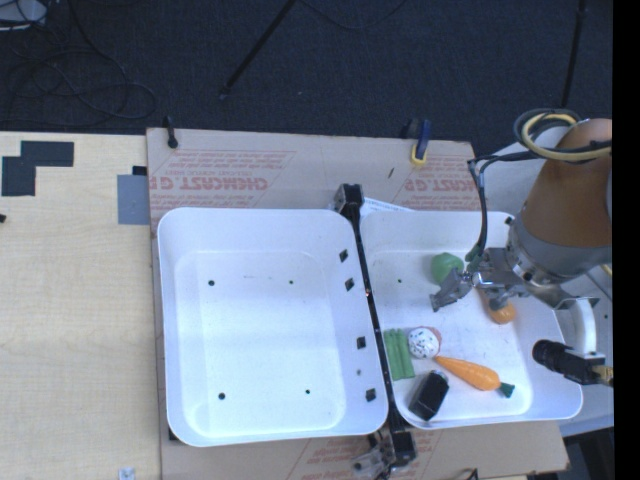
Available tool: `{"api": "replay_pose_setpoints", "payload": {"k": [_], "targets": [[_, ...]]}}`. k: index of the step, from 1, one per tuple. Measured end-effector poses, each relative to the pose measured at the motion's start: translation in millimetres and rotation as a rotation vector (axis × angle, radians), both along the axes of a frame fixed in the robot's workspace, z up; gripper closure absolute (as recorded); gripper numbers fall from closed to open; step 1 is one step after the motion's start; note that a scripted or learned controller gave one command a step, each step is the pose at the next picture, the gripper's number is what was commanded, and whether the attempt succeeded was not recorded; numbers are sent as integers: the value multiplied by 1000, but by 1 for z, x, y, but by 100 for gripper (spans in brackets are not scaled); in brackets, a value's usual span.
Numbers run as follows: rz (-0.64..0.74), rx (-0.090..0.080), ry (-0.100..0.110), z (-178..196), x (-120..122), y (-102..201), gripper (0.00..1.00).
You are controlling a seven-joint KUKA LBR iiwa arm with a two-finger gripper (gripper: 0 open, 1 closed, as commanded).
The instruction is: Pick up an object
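gripper [452, 290] sits low in the right bin [545, 408], fingers spread and gripping nothing, just beside a green object [445, 265]. near it lie a small orange piece [501, 314], a toy carrot [470, 372], a speckled white ball [424, 342], a green flat block [398, 354] and a black item [429, 395].

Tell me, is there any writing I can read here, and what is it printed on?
"CHEMCAST. G.P": red print, upside down, on the cardboard sheet behind the left bin.
A second red print on the cardboard behind the right bin, near the yellow clamp: too blurred to read.
More red print on the cardboard's front edge: too blurred.
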State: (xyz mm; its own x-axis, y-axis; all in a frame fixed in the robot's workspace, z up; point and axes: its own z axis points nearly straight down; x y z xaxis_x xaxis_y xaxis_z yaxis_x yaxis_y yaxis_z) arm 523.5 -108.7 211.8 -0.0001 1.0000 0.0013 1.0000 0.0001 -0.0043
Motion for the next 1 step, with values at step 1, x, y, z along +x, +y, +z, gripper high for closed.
{"api": "replay_pose_setpoints", "payload": {"k": [1], "targets": [[9, 0, -22, 165, 36, 68, 0]]}}
